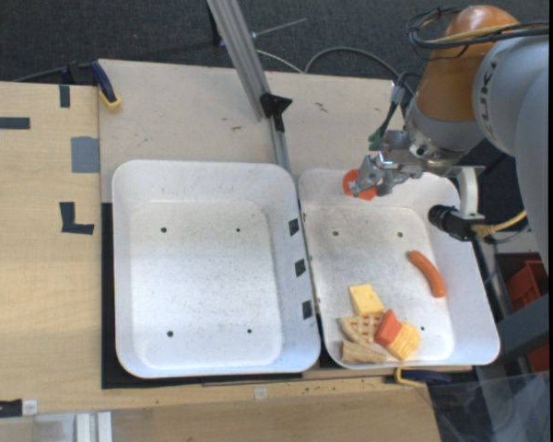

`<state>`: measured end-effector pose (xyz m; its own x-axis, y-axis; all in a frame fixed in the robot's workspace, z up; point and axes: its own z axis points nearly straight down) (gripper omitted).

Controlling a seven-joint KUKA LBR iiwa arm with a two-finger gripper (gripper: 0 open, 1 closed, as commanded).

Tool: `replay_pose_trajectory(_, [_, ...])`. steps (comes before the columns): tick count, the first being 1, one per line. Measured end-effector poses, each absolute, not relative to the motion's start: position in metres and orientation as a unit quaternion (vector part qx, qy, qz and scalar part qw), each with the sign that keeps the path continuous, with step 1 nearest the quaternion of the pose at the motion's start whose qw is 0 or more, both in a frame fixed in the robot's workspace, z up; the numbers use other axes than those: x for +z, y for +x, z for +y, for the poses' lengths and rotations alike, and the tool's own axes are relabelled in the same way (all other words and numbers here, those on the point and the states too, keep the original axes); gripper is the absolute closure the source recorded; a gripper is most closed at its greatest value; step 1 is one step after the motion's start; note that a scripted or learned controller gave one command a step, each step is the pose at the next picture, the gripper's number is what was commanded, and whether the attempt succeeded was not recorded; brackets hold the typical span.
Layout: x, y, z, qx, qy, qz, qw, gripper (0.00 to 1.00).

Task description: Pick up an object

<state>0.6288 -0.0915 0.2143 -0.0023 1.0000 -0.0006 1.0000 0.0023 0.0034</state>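
A small orange-red rounded object [359, 185] is sitting at the far rim of the right-hand shallow white bin [461, 334], directly under the grey two-finger gripper [376, 175]. I am reading the gripper as touching or just over it, slightly towards the arm's side; whether it is gripping the piece I cannot tell. An orange sausage-shaped toy [426, 273] is lying diagonally mid-bin, well apart, and yellow and tan waffle-like pieces [376, 328] are crowding the near edge.

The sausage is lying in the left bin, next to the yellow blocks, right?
Not quite. The camera view shows the sausage lying in the right bin, near the yellow blocks. The left bin doesn't hold it.
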Motion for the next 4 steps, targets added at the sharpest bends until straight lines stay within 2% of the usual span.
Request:
replay_pose_trajectory(1, [0.268,0.63,-0.091,0.0013,0.706,0.708,0.002,1.0])
replay_pose_trajectory(3, [0.256,0.61,0.014,-0.0005,0.705,0.709,-0.001,1.0])
replay_pose_trajectory(4, [0.255,0.611,0.066,-0.0002,0.705,0.71,-0.001,1.0])
